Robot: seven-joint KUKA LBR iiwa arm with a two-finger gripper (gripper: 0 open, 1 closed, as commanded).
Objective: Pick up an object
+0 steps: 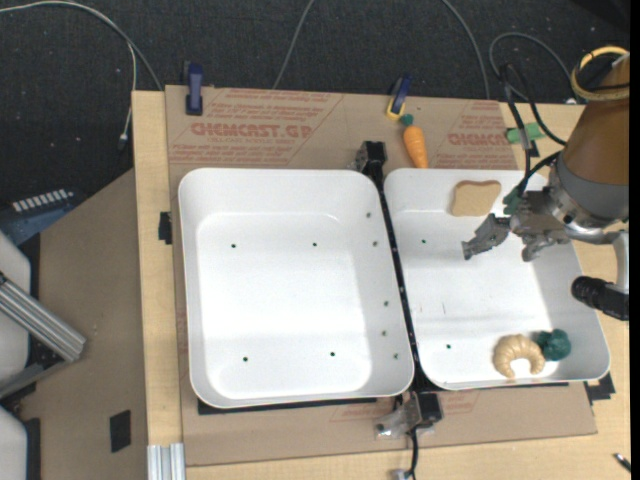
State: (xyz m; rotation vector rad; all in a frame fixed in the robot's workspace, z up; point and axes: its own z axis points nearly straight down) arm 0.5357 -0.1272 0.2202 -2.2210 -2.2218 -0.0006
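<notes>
— While the grey arm with its orange band point(603, 138) reaches over the right-hand shallow white bin point(470, 298), how does the two-finger gripper point(510, 236) stand?
— Tilted down, fingers spread, pinching nothing, above that bin's far half.
— And the objects?
— Flat tan bread-shaped piece point(472, 198) at its far wall; pale croissant-shaped toy point(518, 355) touching a dark green lump point(553, 344) in its near corner; an orange carrot-shaped toy point(414, 145) beyond its rim.
</notes>
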